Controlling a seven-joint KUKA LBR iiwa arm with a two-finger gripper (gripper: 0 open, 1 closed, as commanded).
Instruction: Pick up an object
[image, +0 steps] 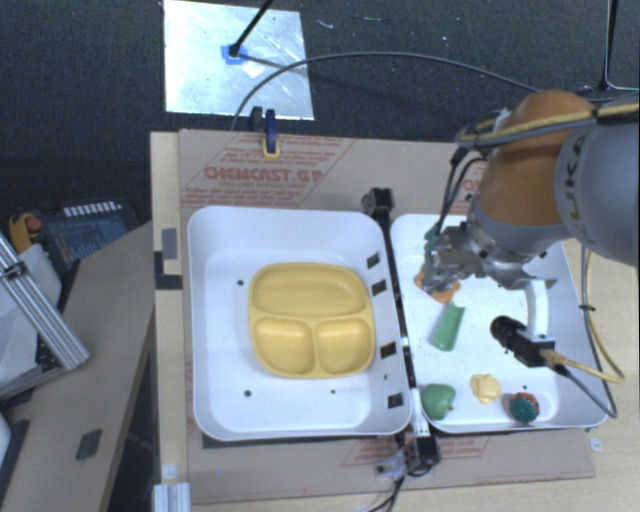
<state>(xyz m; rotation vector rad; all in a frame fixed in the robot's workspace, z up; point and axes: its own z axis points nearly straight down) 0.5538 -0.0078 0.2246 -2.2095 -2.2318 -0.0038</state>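
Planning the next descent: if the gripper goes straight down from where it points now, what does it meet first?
Most likely the orange piece just below the gripper in the right bin; the green block lies just beyond. Depth is unclear from this slant.

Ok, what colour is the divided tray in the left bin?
Pale yellow divided tray, shown best in the camera view.

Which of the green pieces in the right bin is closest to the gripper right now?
The elongated green piece, lying just below the gripper near an orange item. The rounder green piece sits far lower, at the bin's front-left corner.
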